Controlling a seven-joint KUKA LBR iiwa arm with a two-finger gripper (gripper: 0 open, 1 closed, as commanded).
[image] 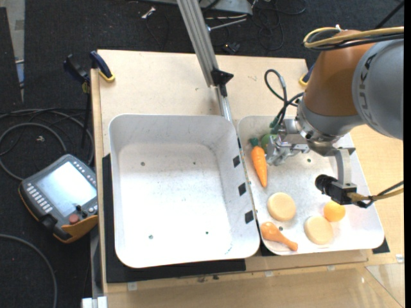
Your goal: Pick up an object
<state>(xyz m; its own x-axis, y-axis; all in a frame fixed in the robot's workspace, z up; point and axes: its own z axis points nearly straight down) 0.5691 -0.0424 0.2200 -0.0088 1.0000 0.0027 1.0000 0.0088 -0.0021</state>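
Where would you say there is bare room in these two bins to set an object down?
The left bin offers bare floor from wall to wall. The right bin is crowded: the carrot lies along its left wall under the gripper, with two pale discs, an orange ball and a drumstick-shaped toy near the front.
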